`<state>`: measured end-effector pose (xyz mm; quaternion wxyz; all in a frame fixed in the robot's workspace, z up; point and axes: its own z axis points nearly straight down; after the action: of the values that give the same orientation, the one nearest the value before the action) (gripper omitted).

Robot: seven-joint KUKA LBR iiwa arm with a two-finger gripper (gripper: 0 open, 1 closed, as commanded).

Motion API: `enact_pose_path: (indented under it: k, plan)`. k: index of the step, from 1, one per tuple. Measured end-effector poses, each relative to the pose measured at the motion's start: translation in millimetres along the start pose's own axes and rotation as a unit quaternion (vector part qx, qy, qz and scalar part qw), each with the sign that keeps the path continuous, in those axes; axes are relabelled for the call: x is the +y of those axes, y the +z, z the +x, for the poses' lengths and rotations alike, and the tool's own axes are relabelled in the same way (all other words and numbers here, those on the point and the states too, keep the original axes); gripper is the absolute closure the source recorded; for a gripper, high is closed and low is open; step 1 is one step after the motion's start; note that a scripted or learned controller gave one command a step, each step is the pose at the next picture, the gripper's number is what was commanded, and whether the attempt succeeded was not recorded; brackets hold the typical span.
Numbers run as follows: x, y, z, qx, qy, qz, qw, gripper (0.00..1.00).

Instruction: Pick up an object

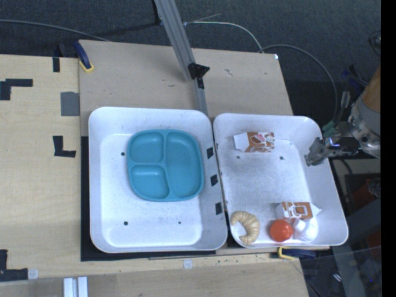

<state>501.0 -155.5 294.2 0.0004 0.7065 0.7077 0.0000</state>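
Right bin (266, 166) holds two cartons (255, 142), one croissant (246, 226), one tomato (281, 230); gripper (317, 151) grip unclear, perhaps empty.

Wooden bench (142, 85) bears two white bins side by side (touching): left bin (102, 184), right bin (309, 184).
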Motion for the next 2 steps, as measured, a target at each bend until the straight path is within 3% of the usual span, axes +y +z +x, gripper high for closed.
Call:
enact_pose_path:
  k: [2]
  plan:
    - [12, 30, 109, 0.001, -0.003, 0.002, 1.0, 1.0]
